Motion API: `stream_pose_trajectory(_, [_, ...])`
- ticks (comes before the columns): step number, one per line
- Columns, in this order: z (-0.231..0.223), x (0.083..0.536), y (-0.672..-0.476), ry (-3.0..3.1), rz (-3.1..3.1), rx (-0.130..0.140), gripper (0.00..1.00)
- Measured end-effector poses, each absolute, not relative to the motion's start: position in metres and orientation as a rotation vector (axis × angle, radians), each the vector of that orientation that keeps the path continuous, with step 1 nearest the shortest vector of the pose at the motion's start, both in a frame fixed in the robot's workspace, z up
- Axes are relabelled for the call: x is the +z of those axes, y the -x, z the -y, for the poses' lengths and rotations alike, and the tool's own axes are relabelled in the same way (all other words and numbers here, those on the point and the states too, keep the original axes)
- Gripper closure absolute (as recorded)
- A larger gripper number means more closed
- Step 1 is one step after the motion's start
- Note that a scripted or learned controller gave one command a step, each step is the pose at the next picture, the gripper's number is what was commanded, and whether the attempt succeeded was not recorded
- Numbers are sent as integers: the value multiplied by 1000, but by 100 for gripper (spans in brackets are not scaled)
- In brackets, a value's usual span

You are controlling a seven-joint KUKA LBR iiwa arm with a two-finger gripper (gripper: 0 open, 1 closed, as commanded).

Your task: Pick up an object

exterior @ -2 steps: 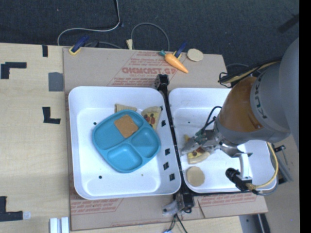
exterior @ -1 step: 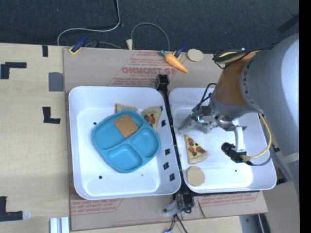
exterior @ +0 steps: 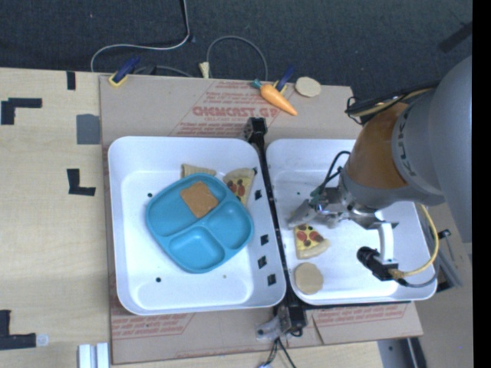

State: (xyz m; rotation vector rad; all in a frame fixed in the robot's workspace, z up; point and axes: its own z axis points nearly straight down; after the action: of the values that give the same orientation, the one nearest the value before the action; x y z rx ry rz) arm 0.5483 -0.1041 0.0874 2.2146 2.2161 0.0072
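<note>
The grey arm [exterior: 418, 152] reaches in from the right over the counter [exterior: 46, 205], low above the right bin [exterior: 353, 290]. The left bin [exterior: 126, 282] holds a blue divided tray [exterior: 188, 244] with a brown toast-like piece [exterior: 199, 198] on it, and a pizza slice toy [exterior: 241, 181] lies just beside the tray. In the right bin, another pizza slice toy [exterior: 310, 238] lies just under the claw [exterior: 313, 213], with a round tan cookie [exterior: 309, 277] near it. An orange carrot [exterior: 276, 99] rests behind the bins. I cannot tell how the claw is set. Nothing appears lifted yet, so the pickup itself seems not yet done; the slice below looks the likely target.
</note>
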Motion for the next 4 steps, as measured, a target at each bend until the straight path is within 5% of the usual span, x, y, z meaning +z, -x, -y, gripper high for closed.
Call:
stream_pose_trajectory(1, [76,192,-654,-2203,-2220,17,0])
stream_pose_trajectory(2, [96,82,-600,-2221,-2219,-2,0])
stream_pose_trajectory(4, [95,87,-524,-2214,-2216,7,0])
